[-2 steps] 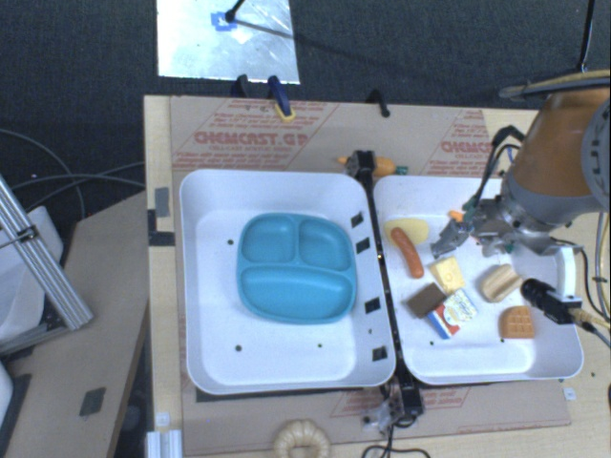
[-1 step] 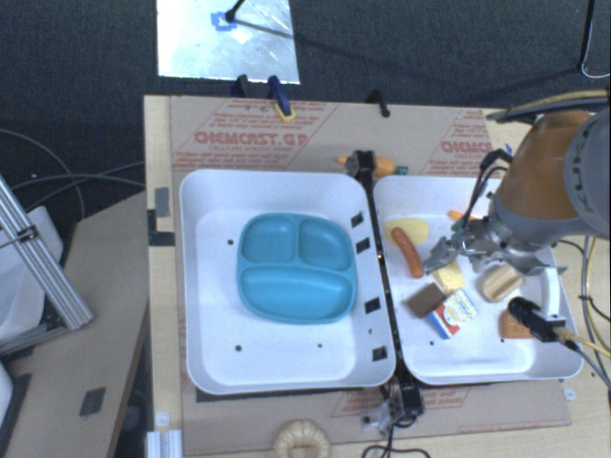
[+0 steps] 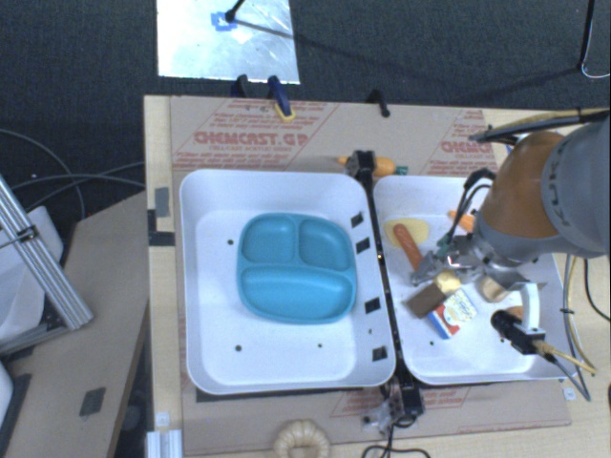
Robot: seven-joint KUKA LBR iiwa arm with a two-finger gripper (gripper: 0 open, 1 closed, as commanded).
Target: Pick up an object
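End effector (image 3: 437, 267) noted low over the right bin (image 3: 477, 378), near that bin's middle, with the grey arm and its orange band reaching in from the right. Its opening is masked by the wrist body, so whether it is spread or closed cannot be told. No object is seen gripped.

Right bin contents recorded:
- A red sausage-shaped piece (image 3: 409, 244) is laid on a pale tan slice (image 3: 417, 227) to the left of the end effector and close to it.
- A brown block (image 3: 427, 301) is set just in front of the end effector, tilted, near the bin's left wall.
- A small white packet (image 3: 455, 313) with red and blue print is found touching the brown block on its right.
- A small yellowish piece (image 3: 447, 281) is seen right at the end effector's tip; it appears to lie on the bin floor, though the view is poor here.
- A tan lump (image 3: 492, 289) is noted below the wrist.

Left bin (image 3: 210, 256): a blue divided plate (image 3: 296, 265) is placed flat at the centre, well apart from the end effector.

Both bins are set on a printed cardboard sheet (image 3: 248, 136). A small orange object (image 3: 383, 167) is seen beyond the bins' far rims.
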